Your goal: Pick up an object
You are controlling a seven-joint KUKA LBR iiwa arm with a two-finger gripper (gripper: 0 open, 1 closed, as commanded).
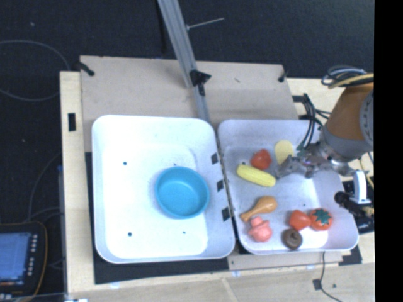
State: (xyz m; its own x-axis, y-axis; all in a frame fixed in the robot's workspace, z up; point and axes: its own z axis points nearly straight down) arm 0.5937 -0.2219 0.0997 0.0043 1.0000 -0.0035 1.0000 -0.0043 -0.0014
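Nearest the lens, at the frame's lower left, sits a handheld control pendant (16, 257) with a lit blue screen, off the tabletop (145, 83) edge. Moving right, the left bin (113, 143) carries one item: a blue bowl (182, 192), upright, right of the bin's centre and well apart from the walls. A grey slanted pole (179, 39) rises behind the junction of the two bins.

The right bin (249, 134) holds the candidate objects. Noted in order: a yellow banana-like piece (256, 175) lying across the upper left area; a red piece (261, 159) just behind it, touching or nearly so; a pale yellow piece (284, 150) near the pincer; a tan drumstick shape (259, 207); a pink piece (259, 230) just below the drumstick; a brown round piece (291, 238); a red piece (299, 219) beside a tomato with a green top (321, 219).

The pincer (295, 166) is low over the right bin's upper middle, between the pale yellow piece and the banana-like piece's right end. Whether it is apart or together cannot be told from this view; nothing is seen held.

Judgement: the step in hand is the descent onto a target, likely the banana-like piece or the pale yellow one. To do it well, centre over one item alone, align across its narrow axis, and avoid nudging the red neighbour.
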